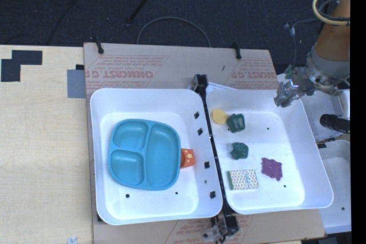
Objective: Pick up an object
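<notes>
The fingers (284, 95) hang over the far right rim of the right bin (309, 140); whether they are apart or together I cannot tell. That bin holds a yellow piece (219, 116), two green lumps (235, 122) (239, 150), a purple lump (271, 168) and a patterned card (243, 179), with bare floor between them. The left bin (100, 140) holds a blue divided plate (145, 154) and an orange block (187, 158).

A dark carpeted floor (217, 3) fills the top of the view, from ten o'clock round to two, crossed by thin black cables (171, 23) — one loops in an arc near twelve, another runs straight and slanted. At nine o'clock lies a pale wooden tabletop (40, 151) with a few dark and grey rectangular patches (74, 83) near its upper edge. A brown cardboard sheet (171, 68) with red printed lettering spreads across the centre — even light, soft shadows.
</notes>
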{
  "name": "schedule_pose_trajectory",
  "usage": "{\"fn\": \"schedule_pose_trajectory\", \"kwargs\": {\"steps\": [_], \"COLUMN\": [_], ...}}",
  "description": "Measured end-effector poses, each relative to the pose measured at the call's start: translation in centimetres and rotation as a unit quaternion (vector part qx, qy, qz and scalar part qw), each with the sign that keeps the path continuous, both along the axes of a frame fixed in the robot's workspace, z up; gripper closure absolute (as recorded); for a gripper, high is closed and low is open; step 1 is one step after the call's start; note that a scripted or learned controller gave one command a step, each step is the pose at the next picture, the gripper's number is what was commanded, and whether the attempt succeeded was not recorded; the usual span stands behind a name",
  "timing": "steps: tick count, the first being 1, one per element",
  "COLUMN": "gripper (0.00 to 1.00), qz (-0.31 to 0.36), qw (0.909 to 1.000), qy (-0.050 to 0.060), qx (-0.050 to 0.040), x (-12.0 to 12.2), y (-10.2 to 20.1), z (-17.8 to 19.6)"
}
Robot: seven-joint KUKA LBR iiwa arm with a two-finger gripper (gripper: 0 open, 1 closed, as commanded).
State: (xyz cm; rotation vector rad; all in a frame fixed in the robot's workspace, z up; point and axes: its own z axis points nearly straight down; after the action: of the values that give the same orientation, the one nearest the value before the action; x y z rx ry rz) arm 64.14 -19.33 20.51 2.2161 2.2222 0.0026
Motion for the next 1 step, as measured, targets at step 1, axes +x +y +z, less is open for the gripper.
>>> {"fn": "schedule_pose_trajectory", "kwargs": {"steps": [1], "gripper": [1.00], "qz": [0.000], "qw": [1.0000], "qy": [0.004], "qx": [0.0017], "x": [-2.99], "y": [4.41], "z": [-0.25]}}
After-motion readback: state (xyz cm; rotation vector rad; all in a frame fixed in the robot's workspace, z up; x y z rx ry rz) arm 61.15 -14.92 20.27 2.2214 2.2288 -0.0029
